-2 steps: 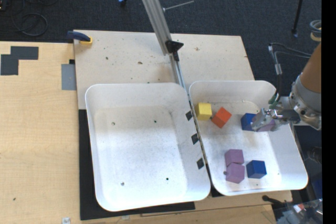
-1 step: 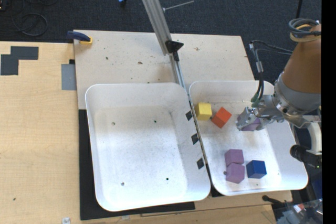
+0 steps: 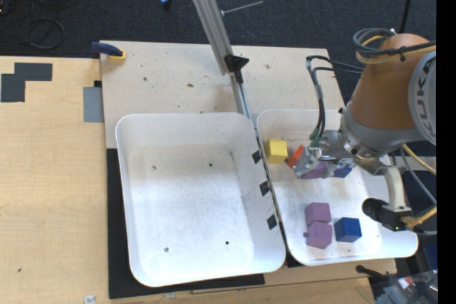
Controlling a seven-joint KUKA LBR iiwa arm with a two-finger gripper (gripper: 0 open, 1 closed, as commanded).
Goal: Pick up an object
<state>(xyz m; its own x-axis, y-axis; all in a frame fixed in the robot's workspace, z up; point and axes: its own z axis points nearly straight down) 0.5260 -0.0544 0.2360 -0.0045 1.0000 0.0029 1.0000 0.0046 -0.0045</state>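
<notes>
The right bin (image 3: 399, 247) holds several small blocks. A yellow cube (image 3: 277, 149) sits near its left wall, with an orange piece (image 3: 296, 155) just right of it. My gripper (image 3: 309, 166) hangs low over the bin's upper middle, right beside the orange piece and over a purple piece (image 3: 318, 171). A blue piece (image 3: 343, 169) peeks out under the wrist. Nearer the front lie two purple blocks (image 3: 318, 213) (image 3: 320, 234) and a blue cube (image 3: 348, 229). The wrist hides the gripper's tips.
The left bin (image 3: 142, 224) lies beside the right one, with black clips (image 3: 264, 188) on the shared wall. A slanted aluminium bar (image 3: 211, 18) rises behind the bins. The arm's orange band (image 3: 388, 85) looms over the right bin's far side.
</notes>
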